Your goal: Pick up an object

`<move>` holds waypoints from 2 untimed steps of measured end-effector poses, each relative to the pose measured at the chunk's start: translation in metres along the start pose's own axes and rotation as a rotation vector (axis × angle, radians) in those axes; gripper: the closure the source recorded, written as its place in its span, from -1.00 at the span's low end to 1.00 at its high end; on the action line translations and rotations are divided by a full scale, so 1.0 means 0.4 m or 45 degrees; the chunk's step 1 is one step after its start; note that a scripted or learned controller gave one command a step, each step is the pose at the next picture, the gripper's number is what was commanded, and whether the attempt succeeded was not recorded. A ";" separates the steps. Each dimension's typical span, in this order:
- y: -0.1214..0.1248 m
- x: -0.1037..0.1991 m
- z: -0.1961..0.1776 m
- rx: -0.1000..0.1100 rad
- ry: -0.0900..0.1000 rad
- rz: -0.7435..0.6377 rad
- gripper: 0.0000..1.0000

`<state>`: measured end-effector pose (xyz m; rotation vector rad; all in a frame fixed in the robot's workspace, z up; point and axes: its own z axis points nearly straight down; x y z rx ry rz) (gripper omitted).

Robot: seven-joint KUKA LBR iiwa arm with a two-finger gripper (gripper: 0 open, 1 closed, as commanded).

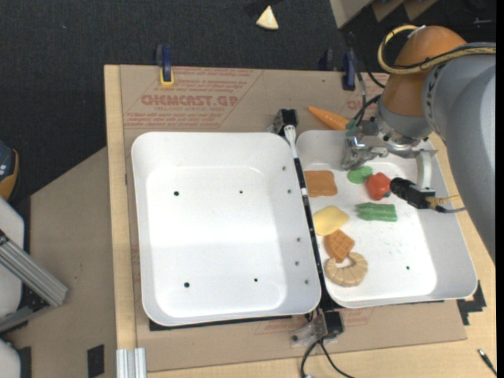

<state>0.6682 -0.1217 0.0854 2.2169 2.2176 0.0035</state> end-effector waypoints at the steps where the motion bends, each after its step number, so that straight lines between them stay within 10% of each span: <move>1: -0.001 0.004 -0.028 -0.001 0.000 -0.002 1.00; 2: 0.004 0.114 -0.268 -0.009 0.003 -0.007 1.00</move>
